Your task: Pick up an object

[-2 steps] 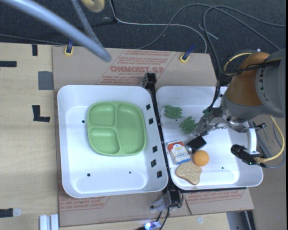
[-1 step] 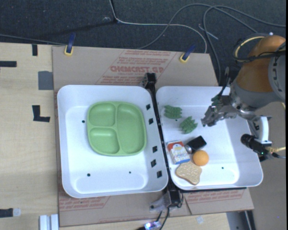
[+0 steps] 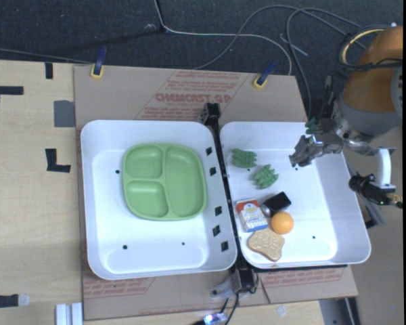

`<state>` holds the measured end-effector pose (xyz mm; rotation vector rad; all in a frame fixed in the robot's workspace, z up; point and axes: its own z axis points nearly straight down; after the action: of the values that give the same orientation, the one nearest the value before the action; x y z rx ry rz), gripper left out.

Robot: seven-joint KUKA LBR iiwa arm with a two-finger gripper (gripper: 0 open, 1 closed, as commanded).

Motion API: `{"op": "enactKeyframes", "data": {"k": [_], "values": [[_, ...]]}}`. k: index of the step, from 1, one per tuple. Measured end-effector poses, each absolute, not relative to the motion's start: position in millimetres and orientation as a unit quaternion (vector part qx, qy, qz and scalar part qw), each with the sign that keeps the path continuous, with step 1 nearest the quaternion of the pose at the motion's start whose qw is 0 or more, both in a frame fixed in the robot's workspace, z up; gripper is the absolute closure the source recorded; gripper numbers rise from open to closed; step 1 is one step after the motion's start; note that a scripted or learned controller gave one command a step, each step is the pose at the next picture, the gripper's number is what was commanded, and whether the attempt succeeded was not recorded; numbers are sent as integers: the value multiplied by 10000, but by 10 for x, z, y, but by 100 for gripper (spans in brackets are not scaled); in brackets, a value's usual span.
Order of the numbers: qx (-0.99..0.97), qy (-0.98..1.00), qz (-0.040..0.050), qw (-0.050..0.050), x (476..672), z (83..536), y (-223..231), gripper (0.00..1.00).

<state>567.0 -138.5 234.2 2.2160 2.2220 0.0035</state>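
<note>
Gripper [image 3: 303, 153]: hovering over right bin [image 3: 338, 202], aperture too dim to judge, apparently holding nothing. Left of it: two green toys [image 3: 243, 158]. Below-left: orange ball [image 3: 281, 223].

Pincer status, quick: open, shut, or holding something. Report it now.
Pincer: over the right bin, nothing visible between its tips; open or shut cannot be told from this view.
</note>
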Motion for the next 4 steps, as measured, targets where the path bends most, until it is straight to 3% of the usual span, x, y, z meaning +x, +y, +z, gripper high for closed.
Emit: {"op": "enactKeyframes", "data": {"k": [1, 4], "values": [[7066, 7076, -1, 2, 5672, 2850, -1382, 100], [7052, 7090, -9, -11, 5235, 2681, 41, 100]]}}
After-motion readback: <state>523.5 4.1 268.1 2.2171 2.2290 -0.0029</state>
